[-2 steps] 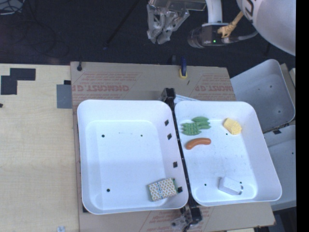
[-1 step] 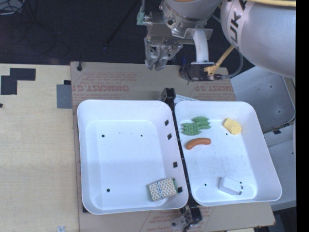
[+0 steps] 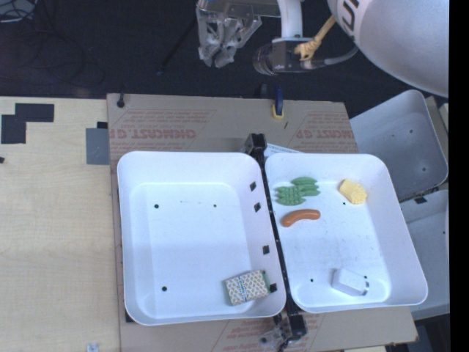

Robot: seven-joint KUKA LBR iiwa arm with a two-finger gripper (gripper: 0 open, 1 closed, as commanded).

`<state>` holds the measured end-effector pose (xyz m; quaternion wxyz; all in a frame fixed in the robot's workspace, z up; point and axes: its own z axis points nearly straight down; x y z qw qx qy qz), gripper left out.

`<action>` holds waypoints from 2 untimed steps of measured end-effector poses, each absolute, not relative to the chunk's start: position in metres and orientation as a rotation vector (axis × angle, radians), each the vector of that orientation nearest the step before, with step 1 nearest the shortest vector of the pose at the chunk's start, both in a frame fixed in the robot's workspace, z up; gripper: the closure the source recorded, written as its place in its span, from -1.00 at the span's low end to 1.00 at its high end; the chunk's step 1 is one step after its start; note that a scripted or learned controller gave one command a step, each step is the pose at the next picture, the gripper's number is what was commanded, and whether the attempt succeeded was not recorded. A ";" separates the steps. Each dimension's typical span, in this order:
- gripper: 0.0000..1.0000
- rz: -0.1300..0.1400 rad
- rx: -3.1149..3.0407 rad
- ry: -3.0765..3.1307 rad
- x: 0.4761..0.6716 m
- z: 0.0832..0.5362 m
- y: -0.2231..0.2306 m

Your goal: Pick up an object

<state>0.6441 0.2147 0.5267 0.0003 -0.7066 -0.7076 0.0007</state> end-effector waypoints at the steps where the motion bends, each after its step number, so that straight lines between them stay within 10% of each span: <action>1: 1.00 0.010 -2.222 -2.217 0.644 0.424 0.213; 2: 1.00 0.002 -2.219 -2.222 0.644 0.489 0.243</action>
